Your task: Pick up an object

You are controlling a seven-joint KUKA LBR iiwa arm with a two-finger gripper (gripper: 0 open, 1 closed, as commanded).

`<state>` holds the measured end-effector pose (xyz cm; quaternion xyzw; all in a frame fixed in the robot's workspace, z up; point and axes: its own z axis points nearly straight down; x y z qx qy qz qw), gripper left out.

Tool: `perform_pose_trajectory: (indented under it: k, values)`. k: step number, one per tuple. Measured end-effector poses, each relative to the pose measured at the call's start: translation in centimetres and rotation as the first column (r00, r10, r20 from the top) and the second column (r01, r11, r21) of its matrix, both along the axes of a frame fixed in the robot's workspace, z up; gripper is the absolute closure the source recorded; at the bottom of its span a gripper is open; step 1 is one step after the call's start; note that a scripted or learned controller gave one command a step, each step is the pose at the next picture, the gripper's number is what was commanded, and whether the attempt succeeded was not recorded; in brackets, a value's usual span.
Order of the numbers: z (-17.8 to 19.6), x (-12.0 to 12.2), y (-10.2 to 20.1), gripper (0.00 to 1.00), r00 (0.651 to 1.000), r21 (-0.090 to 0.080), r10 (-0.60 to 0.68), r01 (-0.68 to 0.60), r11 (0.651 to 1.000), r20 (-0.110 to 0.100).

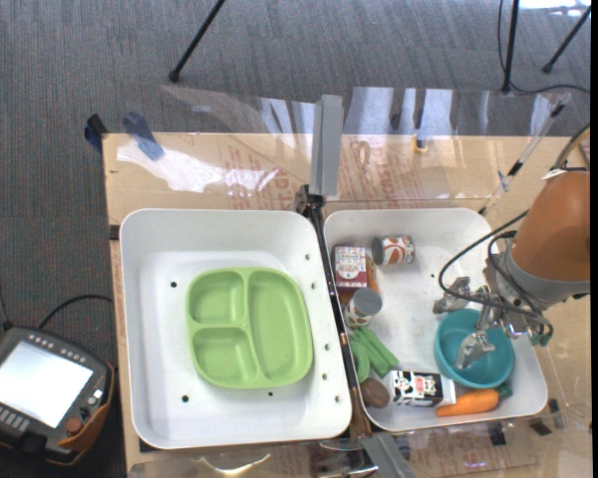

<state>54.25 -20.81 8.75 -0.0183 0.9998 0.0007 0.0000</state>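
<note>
We saw the end effector (475, 347) low over the teal bowl (475, 363), which sat near the right bin's front right corner. Its metal fingers hung inside the bowl's rim, but we could not tell whether they were open or closed, nor whether they touched the bowl. Nothing showed between them.

Just in front of the bowl, an orange carrot (467, 403) lay along the right bin's (434, 222) front edge. To its left, a small black-and-white carton (417, 387) lay on its side, and a brown rounded thing (376, 393) sat beside that, near the front left corner. A green toy (372, 352) lay against the bin's left wall, just behind the brown thing. Behind it stood a small can (362, 308) with a grey top, then a red-and-white box (350, 265) close to the left wall. A can lying on its side (395, 251) rested near the back edge, right of the box.

The grey arm (543, 277) with its orange band (561, 222) came in over the right bin's right edge, with black cables looped around the wrist.

In the left bin (154, 237), a green divided plate (249, 328) sat near the middle. Both bins rested side by side on the surface (120, 182), and a clear sheet (179, 170) lay near its back left corner. A handheld pendant (42, 391) lay on the floor off the front left corner.
</note>
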Motion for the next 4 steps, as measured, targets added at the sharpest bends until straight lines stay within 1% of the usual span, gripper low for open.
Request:
perform_pose_trajectory:
  k: [1, 2, 3, 4]
  values:
    - [1.0, -2.6, 0.8, 0.00, 0.994, -0.002, -0.100, 0.100, 0.995, 0.044]
    - [0.1, 4.4, -0.3, 0.00, 1.000, 0.000, -0.013, 0.013, 1.000, 0.003]
    - [-0.3, 8.2, 8.4, 0.00, 0.999, 0.002, -0.029, 0.029, 1.000, -0.015]
    - [0.1, 8.9, 1.0, 0.00, 0.990, -0.002, -0.140, 0.140, 0.990, -0.010]
